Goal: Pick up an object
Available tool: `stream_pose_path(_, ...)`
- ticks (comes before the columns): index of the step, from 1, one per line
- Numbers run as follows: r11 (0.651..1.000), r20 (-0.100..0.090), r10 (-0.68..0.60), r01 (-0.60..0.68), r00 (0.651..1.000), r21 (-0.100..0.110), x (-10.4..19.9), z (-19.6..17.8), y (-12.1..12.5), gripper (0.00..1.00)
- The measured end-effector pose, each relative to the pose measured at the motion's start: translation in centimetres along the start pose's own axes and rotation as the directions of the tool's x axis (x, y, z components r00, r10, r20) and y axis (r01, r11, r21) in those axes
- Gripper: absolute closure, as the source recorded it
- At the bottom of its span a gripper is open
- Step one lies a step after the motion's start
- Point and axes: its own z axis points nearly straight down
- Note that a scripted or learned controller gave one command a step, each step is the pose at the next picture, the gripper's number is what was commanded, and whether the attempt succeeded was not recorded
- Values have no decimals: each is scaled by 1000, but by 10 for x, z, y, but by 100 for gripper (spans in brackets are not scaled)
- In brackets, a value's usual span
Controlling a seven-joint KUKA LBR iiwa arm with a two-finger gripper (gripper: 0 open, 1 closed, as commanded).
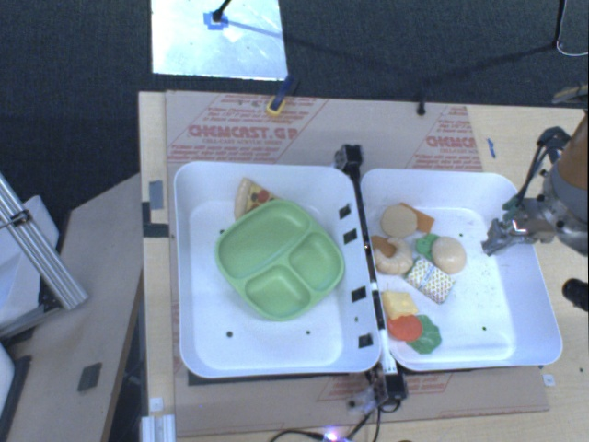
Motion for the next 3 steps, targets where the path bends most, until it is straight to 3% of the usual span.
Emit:
stream_pose_path(1,1000,-2,-5,5,1000,1,56,-10,4,100)
stream_pose_path(2,1000,-1,-2,2,1000,3,104,6,15,100)
stream_pose_path(3,1000,-1,-2,2,1000,3,135,9,18,100)
